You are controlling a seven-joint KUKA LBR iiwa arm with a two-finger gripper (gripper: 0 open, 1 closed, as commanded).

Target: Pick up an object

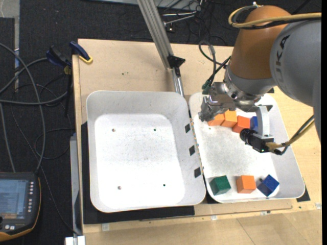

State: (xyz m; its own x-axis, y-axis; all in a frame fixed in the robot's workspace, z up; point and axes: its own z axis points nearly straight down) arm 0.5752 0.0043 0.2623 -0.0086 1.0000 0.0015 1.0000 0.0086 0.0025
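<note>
Arm low over a cluster of blocks at the top of the right-hand bin.

Left to right: the left bin (102, 111) is bare; in the right bin (291, 180) a green cube (220, 184), an orange cube (246, 183) and a blue cube (267, 185) line the lower edge, just apart. Upper right, the gripper (210, 108) sits over the orange blocks (230, 119); how its jaws stand I cannot tell. The cubes look light, rigid, flat-sided; opposite faces should give the best hold.

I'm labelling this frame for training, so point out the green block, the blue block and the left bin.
green block (220, 184): camera view, top face.
blue block (268, 184): camera view, top face.
left bin (134, 97): camera view, far rim.
</note>
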